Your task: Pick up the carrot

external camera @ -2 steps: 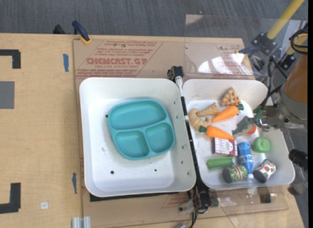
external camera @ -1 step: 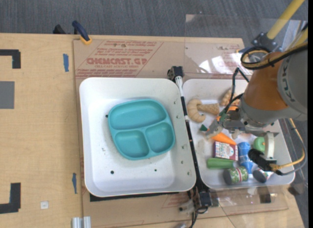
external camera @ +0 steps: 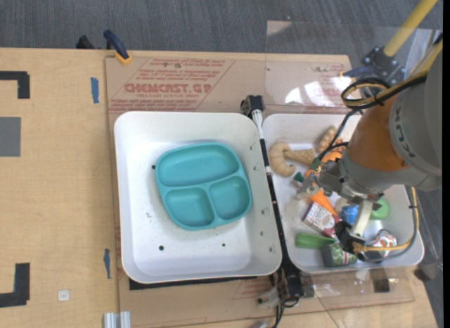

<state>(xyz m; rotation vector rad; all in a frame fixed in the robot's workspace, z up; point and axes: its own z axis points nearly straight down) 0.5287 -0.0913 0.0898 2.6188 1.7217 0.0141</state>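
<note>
Table-mounted right bin (external camera: 415,238) contains the carrot (external camera: 320,199) amid clutter, with the pincer (external camera: 325,179) poised directly above it, its state indeterminate, so the approach step is underway and the next move requires descent and closure.

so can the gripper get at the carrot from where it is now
Probably yes. The carrot lies in the right bin right beside the arm's wrist, its orange top uncovered, though a packet and other toys crowd close around it.
</note>
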